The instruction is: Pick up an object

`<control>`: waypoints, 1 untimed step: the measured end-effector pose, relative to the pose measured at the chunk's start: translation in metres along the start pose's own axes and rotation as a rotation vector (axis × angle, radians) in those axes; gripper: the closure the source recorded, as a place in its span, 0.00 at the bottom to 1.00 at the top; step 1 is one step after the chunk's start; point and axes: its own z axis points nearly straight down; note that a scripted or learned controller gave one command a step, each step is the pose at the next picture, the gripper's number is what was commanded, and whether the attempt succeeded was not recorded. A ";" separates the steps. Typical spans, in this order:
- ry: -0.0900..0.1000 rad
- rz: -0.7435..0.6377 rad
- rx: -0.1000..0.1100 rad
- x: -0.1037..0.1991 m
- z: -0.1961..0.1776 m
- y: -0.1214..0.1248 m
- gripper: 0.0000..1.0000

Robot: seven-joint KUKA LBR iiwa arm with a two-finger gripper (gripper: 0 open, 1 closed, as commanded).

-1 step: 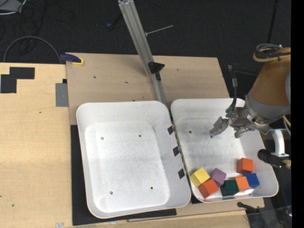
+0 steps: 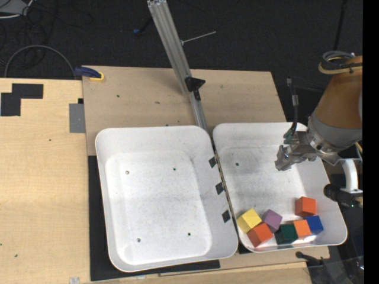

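Camera view: two shallow white bins sat side by side on a wooden bench, the left bin and the right bin touching along their inner rims. The arm, grey with an orange band, reached in from the right, and its gripper hung over the upper right part of the right bin, well apart from the blocks. How far the jaws stood open could not be told at this size, and no block showed between them. The blocks lay gathered at the near edge of the right bin: a yellow block, a purple block, a red block, a green block, an orange block, a blue block, and a second red block just above these. A slanted metal rail rose behind the bins.
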 end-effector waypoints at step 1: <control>0.002 -0.019 -0.007 0.083 -0.066 -0.008 1.00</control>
